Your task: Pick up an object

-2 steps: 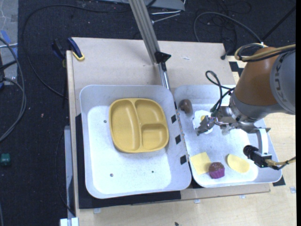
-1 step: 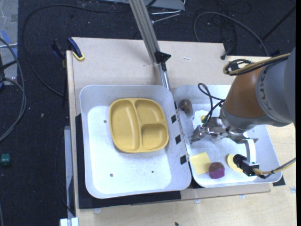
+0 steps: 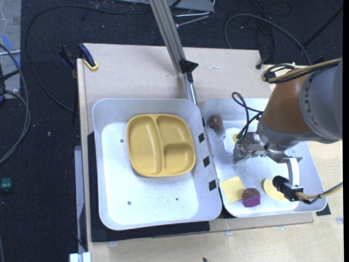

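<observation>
- We see the gripper (image 3: 238, 153) low inside the right bin (image 3: 313, 162); we cannot tell the state of its fingers, or whether it touches anything.
- Right bin holds four items: one brown lump (image 3: 215, 123) at the far left corner, one yellow block (image 3: 232, 189), one purple piece (image 3: 251, 197) touching the block, one yellow round piece (image 3: 271, 188).
- Left bin (image 3: 109, 173) holds one yellow divided tray (image 3: 161, 145), three compartments.
- Two bins sit side by side on the desk (image 3: 136, 72).
</observation>
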`<state>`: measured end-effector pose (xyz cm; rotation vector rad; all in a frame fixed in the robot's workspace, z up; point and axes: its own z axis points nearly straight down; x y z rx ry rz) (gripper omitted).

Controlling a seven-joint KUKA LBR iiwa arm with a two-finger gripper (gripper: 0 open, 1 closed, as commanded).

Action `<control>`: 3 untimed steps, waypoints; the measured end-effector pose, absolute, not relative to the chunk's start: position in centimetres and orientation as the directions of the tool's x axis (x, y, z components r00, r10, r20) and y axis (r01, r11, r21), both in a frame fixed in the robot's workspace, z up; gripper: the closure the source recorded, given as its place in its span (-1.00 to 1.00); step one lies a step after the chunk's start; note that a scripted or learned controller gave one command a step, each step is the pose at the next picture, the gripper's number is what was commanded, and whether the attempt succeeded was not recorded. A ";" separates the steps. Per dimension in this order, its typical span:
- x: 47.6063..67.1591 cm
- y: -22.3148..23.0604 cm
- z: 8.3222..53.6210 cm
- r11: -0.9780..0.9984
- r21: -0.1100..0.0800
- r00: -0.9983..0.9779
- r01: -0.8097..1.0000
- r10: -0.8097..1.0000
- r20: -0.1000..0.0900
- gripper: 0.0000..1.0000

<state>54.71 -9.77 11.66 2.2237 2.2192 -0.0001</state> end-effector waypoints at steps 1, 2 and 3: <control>54.7 -9.6 18.0 0.002 0.006 -0.002 1.000 1.000 -0.001 1.00; 54.3 -10.1 22.5 0.001 0.005 -0.001 1.000 1.000 -0.001 1.00; 55.4 -10.5 27.9 0.002 0.006 -0.002 1.000 1.000 -0.002 1.00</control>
